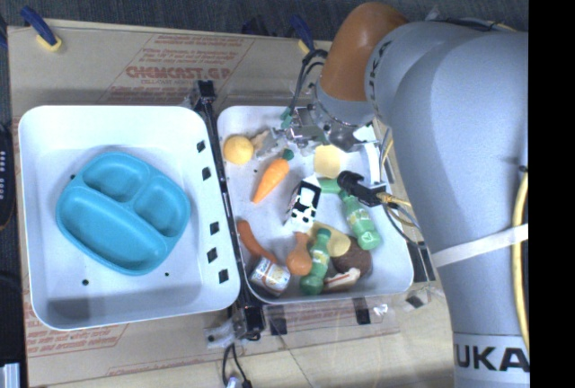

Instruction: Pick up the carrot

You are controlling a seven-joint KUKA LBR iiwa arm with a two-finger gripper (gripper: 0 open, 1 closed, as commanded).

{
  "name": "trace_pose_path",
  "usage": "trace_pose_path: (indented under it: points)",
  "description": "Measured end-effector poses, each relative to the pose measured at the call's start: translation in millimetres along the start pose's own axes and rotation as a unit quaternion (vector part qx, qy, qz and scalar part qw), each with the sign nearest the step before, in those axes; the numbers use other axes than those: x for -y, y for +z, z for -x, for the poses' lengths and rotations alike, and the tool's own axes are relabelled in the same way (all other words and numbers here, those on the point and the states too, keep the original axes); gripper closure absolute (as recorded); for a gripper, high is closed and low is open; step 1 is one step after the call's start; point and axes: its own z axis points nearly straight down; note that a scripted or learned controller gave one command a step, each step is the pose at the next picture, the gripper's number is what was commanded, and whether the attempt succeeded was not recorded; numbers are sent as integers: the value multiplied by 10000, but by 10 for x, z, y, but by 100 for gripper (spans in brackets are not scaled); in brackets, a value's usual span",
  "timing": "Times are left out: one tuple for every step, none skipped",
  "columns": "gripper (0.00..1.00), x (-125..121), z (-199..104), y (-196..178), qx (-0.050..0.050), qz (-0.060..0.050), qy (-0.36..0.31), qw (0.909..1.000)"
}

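The orange, tapered plastic carrot (270,180) looks smooth with a dull sheen. It lies in a shallow white plastic bin (388,280), glossy at the rim. Left of that bin, a turquoise divided plastic tray (122,211) appears smooth and matt. Brown printed cardboard (171,63) covers the surface, flat and unshiny. The grey arm casing (458,135) shines softly.
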Motion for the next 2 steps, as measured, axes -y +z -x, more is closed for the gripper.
trace_pose_path:
  points:
    - [100, -42, -3, -171, 19, 49, -38, 10000]
    - [100, 404, -356, -1366, 22, 115, 652, 9978]
